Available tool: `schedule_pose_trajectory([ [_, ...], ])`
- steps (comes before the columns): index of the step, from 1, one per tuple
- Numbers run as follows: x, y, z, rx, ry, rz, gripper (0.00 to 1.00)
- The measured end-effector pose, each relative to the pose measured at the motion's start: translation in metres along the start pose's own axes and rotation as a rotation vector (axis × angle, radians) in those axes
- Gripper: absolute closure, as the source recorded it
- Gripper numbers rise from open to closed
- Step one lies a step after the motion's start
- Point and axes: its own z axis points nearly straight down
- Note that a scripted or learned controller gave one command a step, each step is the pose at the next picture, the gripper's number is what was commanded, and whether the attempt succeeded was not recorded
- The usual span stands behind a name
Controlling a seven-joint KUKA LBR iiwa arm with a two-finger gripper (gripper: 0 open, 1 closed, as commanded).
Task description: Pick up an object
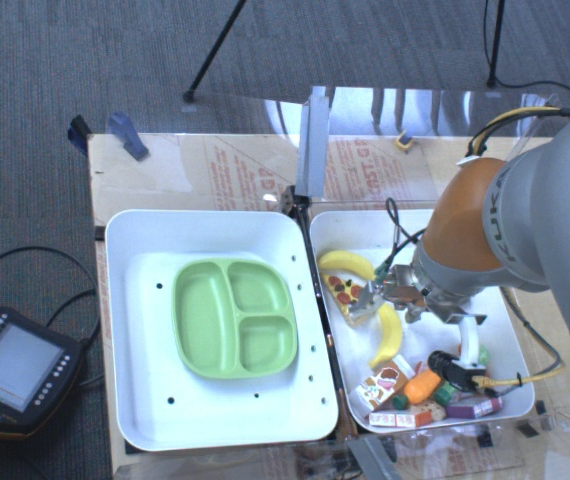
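Note:
My gripper (393, 294) hangs low in the right bin (520, 353), near its middle. Just left of it lies a toy pizza slice (343, 293), with a yellow banana (344, 262) curving above that. A second banana (388, 338) lies directly below the gripper, close to it or touching it. Nothing shows as held. The arm's grey and orange wrist (470, 233) covers the bin's upper right part.
An orange carrot (423, 385), a small printed box (385, 382), a purple piece (475, 406) and other small toys crowd the right bin's front edge. A green divided plate (235, 318) lies in the left bin (135, 268). A pendant (10, 368) sits on the floor at left.

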Motion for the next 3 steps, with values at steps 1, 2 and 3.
schedule_pose_trajectory([
  [1, -0.001, 0.000, -0.009, 0.005, 0.003, 0.004, 1.00],
  [2, 0.060, 0.018, -0.139, 0.014, -0.004, 0.065, 1.00],
  [3, 0.117, 0.031, -0.092, 0.017, -0.002, -0.254, 1.00],
])
